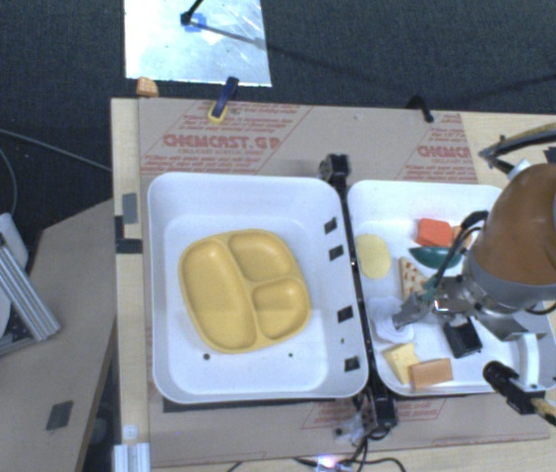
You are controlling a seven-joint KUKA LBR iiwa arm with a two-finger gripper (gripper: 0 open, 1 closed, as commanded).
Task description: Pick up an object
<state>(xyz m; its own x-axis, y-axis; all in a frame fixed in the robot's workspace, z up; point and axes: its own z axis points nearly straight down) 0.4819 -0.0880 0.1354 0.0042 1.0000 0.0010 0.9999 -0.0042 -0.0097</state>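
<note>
The right bin (376, 205) holds several small objects. Among them are an orange block (435, 232), a teal piece (437, 258), a pale yellow disc (373, 256), a speckled cracker-like piece (412, 277), a white round piece (390, 328), a yellow wedge (399, 360) and a tan block (431, 372). My gripper (435, 323) hangs low over the middle of this bin. Its fingers stand apart: a grey one (410, 311) over the white round piece and a black one (462, 337) to the right. I see nothing held between them. The arm hides the bin's right part.
The left bin (159, 264) carries a yellow compartment plate (245, 288). A black divider with clips (348, 283) runs between the two bins. A metal frame (2, 264) stands off the bench at the left.
</note>
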